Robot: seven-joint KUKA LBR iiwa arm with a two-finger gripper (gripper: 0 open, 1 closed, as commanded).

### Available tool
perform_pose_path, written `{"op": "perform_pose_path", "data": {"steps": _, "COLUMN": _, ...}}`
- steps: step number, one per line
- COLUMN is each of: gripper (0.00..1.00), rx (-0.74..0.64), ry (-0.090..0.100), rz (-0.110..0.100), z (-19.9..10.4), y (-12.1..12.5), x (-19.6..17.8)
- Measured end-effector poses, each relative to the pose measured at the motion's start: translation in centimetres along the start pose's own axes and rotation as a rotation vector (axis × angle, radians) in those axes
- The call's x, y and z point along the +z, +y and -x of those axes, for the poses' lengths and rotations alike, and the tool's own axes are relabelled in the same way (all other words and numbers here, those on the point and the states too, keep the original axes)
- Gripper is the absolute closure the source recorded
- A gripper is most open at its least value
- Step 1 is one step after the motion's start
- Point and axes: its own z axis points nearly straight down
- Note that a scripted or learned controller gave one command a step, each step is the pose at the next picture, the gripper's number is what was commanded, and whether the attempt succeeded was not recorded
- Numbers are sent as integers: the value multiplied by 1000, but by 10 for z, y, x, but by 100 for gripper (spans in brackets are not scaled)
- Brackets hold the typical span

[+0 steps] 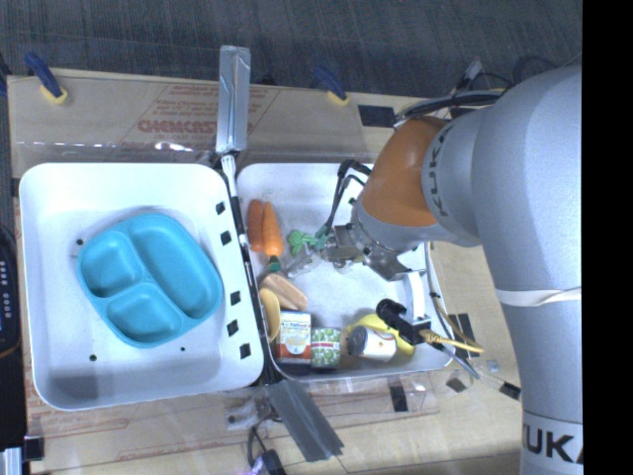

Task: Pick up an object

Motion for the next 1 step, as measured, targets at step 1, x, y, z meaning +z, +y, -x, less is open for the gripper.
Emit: {"op": "perform_pose_path", "data": {"steps": 1, "gripper": 0, "rx": -76, "ry": -2, "rz": 3, "z": 5, "y": 61, "x": -1}}
